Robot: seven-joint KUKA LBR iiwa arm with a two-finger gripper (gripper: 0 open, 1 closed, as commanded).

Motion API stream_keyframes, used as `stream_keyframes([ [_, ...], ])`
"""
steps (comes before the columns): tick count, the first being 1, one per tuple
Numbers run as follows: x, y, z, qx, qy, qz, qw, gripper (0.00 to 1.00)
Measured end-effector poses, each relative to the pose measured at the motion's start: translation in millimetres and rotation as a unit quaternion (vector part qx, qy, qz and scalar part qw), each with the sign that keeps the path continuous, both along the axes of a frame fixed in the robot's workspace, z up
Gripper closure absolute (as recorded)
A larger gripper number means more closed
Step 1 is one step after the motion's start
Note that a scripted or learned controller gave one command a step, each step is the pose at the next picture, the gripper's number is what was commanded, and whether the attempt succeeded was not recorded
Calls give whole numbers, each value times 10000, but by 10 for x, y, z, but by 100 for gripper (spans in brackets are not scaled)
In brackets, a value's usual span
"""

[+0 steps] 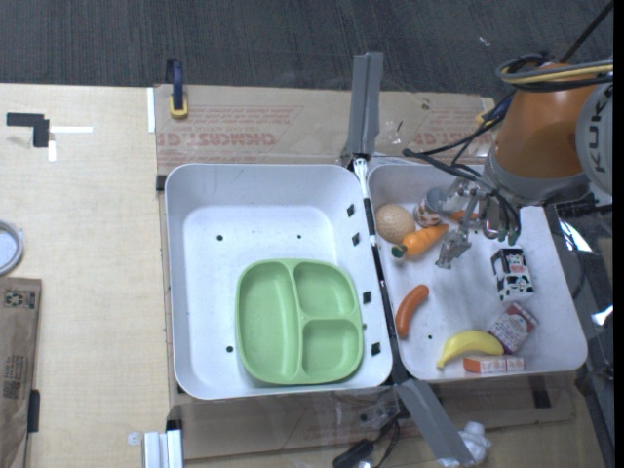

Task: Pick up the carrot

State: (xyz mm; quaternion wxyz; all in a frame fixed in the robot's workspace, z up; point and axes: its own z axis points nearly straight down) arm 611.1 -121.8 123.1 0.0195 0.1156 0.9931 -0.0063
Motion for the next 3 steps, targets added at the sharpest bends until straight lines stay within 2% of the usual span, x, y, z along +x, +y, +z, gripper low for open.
stream_keyframes([
  [1,166,-33,10,-17,185,837,9963,0],
  [2,141,71,6,-51,77,1554,9878,0],
  [3,177,-244,913,45,166,1705,9852,0],
])
